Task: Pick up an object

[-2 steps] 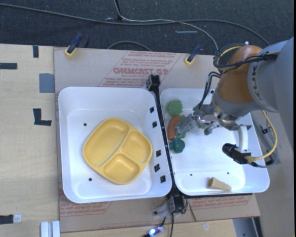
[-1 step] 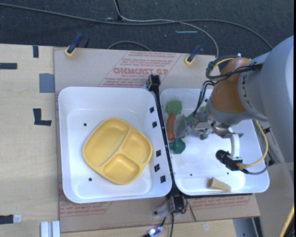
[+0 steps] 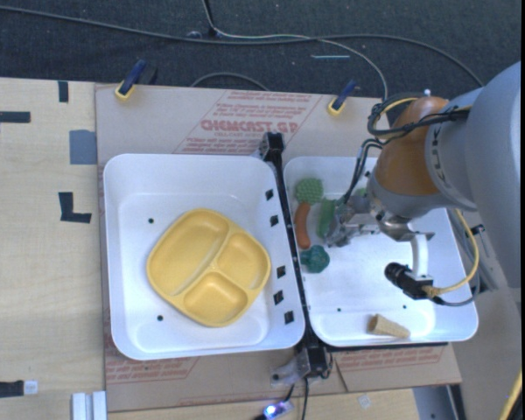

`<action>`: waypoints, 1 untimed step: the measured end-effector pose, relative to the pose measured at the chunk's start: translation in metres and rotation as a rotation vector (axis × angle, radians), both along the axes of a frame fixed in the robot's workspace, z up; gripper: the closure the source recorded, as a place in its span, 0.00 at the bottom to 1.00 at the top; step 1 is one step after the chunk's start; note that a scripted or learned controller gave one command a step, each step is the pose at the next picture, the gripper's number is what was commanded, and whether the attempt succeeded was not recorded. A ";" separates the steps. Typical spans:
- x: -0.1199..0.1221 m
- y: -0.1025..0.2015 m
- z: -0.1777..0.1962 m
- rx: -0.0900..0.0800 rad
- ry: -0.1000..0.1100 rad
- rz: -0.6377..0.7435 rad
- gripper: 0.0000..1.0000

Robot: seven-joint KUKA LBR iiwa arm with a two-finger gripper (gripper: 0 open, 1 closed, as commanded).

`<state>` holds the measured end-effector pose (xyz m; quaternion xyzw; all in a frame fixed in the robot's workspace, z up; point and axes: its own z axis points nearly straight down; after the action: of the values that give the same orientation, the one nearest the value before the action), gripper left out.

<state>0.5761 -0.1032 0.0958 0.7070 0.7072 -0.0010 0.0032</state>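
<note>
My gripper (image 3: 334, 228) reaches down into the left part of the right bin (image 3: 437, 326), under the orange wrist band. Right around it lie a light green bumpy piece (image 3: 310, 189), an orange carrot-like piece (image 3: 303, 224) and a dark green piece (image 3: 327, 213). A teal round object (image 3: 314, 257) sits just below and left of the gripper. A tan wedge (image 3: 388, 326) lies near the bin's front edge, well apart from the gripper. I see nothing clearly held between the fingers.
The left bin (image 3: 122, 234) holds a yellow divided plate (image 3: 209, 265). A black divider (image 3: 284, 234) runs between the bins. Cables and a black fitting (image 3: 407, 278) hang from the arm over the right bin.
</note>
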 end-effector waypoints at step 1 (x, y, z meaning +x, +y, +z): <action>-0.005 -0.006 0.059 0.005 0.001 0.000 1.00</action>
<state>0.5708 -0.1089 0.1544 0.7072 0.7070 0.0006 0.0011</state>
